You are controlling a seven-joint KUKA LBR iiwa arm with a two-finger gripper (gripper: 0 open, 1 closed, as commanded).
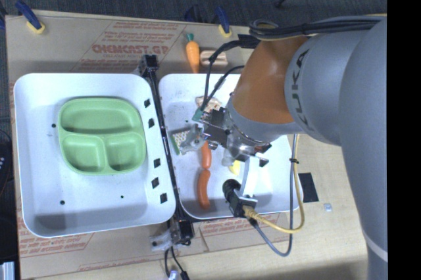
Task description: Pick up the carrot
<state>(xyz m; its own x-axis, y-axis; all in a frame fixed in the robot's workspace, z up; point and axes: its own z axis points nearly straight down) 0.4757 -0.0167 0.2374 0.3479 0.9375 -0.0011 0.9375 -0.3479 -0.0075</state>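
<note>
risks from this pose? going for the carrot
1. The carrot lies on the cardboard above the right bin, while the end effector sits inside the bin, so a close here misses it.
2. Two sausages lie right by the end effector, so it may grab one instead.
3. The arm hides much of the bin.

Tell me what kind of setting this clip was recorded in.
Probably a robotics lab bench: a KUKA arm reaches over two white bins, cardboard sheeting is clamped underneath, and a toy carrot lies beyond the bins.
</note>
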